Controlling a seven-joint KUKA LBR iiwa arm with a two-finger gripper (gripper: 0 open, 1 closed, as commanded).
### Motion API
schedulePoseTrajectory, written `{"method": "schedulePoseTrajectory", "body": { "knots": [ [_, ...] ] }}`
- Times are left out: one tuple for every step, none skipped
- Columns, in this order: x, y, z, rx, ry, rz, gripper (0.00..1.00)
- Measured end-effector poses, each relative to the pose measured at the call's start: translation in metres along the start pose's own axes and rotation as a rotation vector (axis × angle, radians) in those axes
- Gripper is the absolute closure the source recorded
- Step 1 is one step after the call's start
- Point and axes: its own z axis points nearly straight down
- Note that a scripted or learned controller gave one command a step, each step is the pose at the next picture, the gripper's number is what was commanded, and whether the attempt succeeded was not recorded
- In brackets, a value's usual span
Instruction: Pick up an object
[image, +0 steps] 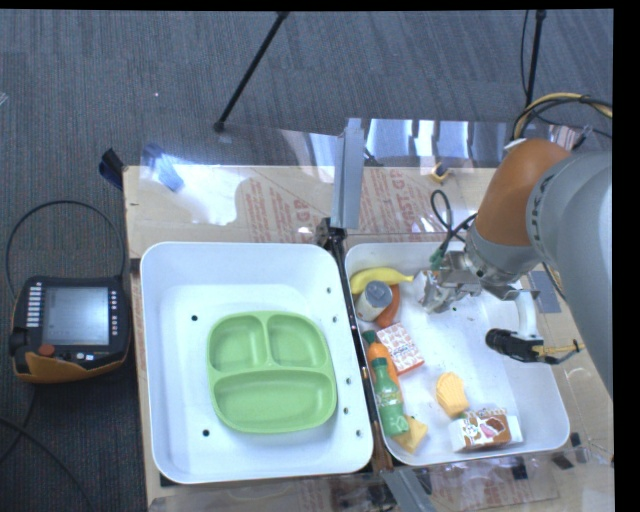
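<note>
Objects for picking all lie in the right bin (556, 420), so you have little to watch in the left bin (160, 300), where a green divided plate (270, 372) sits alone. Along the right bin's 9 o'clock wall a banana (380, 279), a small grey-lidded cup (377, 296), a carrot (377, 352) and a green bottle (388, 398) crowd one another, touching or nearly so; a descent there could nudge two things at once or wedge one against the wall. Just beside them lies a flat patterned packet (400, 348), likely too thin to catch. Toward 6 o'clock a yellow block (452, 393) and a small printed carton (485, 428) lie more apart and look easier. Your claw (440, 290) hangs near the bin's 12 o'clock edge over bare floor with nothing visibly between its fingers; how wide it stands you cannot tell from here. Closing where it is would likely take nothing.
</note>
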Motion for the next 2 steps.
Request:
{"method": "schedulePoseTrajectory", "body": {
  "knots": [
    [0.0004,0.0,0.0002,0.0,0.0,-0.001,0.0],
    [0.0005,-0.0004,-0.0053,0.006,0.0,-0.003,1.0]
  ]
}}
